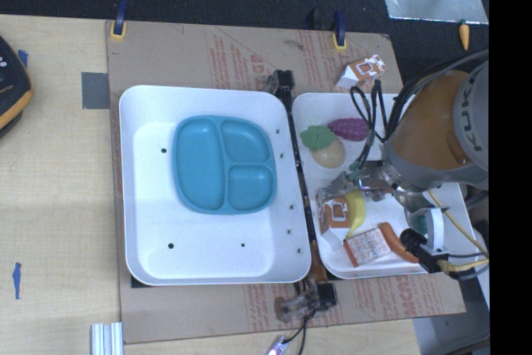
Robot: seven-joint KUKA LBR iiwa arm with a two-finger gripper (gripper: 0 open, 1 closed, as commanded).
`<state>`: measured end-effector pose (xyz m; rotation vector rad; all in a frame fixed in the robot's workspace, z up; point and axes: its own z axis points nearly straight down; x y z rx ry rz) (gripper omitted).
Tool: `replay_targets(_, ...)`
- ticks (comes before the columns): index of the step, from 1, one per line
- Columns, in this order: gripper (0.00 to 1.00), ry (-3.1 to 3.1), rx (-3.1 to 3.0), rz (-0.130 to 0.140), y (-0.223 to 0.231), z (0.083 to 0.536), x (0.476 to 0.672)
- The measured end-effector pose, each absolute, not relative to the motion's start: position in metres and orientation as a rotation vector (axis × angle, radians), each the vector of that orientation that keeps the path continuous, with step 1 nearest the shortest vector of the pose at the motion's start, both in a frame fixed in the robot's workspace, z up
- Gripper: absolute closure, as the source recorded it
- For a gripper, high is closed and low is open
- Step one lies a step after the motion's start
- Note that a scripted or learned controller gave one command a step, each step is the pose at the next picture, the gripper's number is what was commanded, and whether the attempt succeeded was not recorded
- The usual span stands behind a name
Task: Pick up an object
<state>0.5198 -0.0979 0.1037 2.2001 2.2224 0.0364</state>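
The right bin holds several small items. A purple piece lies at the back, beside a green and yellow fruit. Nearer the front are a brown packet, a yellow piece, a red and white packet and an orange piece. My gripper hangs low over the middle of this bin, just above the yellow piece and the brown packet. The grey arm with its orange band covers the bin's right side.
The left bin bears a blue divided plate. A small brown and white packet lies on the cardboard behind the right bin. Clamps and a black bracket sit between the bins.
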Motion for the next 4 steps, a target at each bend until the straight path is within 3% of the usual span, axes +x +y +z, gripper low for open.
replay_targets(1, 1.00, 2.223, 2.197, 0.035, -0.099, 0.115, 0.520)
replay_targets(2, 0.00, 2.212, 2.195, 0.036, -0.103, 0.117, 0.522)
replay_targets(3, 0.00, 2.227, 2.216, -0.004, -0.093, 0.092, 0.542)
replay_targets(4, 1.00, 2.230, 2.213, -0.006, -0.093, 0.102, 0.542)
